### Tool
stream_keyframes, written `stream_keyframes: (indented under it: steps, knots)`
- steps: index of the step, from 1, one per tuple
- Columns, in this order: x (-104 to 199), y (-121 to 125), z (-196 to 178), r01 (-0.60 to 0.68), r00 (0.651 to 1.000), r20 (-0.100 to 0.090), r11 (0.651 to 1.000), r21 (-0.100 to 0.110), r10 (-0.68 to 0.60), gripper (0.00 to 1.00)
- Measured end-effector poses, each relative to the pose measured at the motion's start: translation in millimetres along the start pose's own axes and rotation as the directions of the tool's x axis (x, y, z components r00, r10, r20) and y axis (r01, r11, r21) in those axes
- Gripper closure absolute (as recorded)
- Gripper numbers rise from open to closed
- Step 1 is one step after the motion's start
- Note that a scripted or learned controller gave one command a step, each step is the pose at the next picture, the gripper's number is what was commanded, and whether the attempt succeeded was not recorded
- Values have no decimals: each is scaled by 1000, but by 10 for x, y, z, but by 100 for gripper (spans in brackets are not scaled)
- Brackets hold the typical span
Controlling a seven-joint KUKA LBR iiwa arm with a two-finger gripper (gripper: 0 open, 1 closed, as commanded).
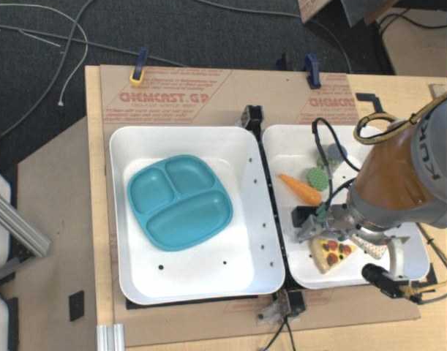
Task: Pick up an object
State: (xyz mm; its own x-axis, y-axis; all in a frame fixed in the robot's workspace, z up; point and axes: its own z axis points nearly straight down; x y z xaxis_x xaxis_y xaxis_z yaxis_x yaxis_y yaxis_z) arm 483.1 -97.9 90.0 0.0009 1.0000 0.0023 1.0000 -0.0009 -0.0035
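Note:
In the right bin (282,262) lie an orange carrot (300,189), a green broccoli piece (317,178) and a pizza slice (331,253) near the front. My gripper (316,226) reaches down from the right, low in the bin, just above the pizza slice and in front of the carrot. The wrist hides much of the bin's right half. A blue divided plate (181,201) rests in the left bin (128,152).
A black divider (268,196) runs between the two bins. Cables loop over the arm at the right. Blue clamps (140,64) hold the cardboard sheet at the back. A cardboard box stands at the top right.

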Motion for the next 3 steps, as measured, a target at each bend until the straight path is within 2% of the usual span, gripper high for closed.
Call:
stream_keyframes:
  steps: [1,2,3]
  knots:
    - [4,-5,55,0,1000,-1,1000,1,0,0]
    - [9,5,-59,-1,1000,-1,1000,-3,1,100]
    - [33,27,-487,2,1000,3,1000,-8,-2,100]
